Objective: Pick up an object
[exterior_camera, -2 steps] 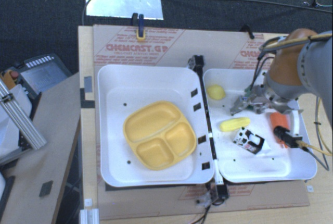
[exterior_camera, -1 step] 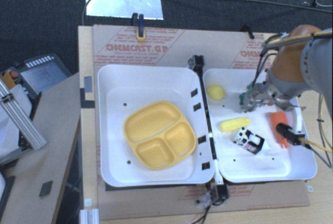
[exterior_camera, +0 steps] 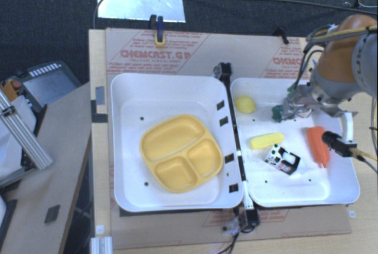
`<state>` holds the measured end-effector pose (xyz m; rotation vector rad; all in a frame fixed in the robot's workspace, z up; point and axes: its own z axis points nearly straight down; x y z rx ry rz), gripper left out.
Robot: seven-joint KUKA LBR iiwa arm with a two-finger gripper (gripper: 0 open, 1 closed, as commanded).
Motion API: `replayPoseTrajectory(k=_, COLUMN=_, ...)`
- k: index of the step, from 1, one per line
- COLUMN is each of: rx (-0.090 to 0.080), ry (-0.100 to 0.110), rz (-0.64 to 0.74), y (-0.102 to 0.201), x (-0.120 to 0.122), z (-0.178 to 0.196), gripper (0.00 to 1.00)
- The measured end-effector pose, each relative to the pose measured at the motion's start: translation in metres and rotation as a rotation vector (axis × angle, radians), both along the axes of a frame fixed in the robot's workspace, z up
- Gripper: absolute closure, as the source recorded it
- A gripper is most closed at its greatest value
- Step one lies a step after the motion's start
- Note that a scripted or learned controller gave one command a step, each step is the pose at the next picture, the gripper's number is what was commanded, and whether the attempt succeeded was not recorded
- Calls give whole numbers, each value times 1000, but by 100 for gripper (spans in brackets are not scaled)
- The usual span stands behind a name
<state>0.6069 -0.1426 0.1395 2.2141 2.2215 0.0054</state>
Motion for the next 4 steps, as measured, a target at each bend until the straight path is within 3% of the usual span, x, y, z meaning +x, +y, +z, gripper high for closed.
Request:
replayPoseTrajectory(k=2, rx=-1, ry=-2, rz=2, y=1, x=-12, z=118, gripper=100)
replayPoseTrajectory(k=4, rx=3, ry=4, rz=5, y=91, x=7, z=96, gripper=100)
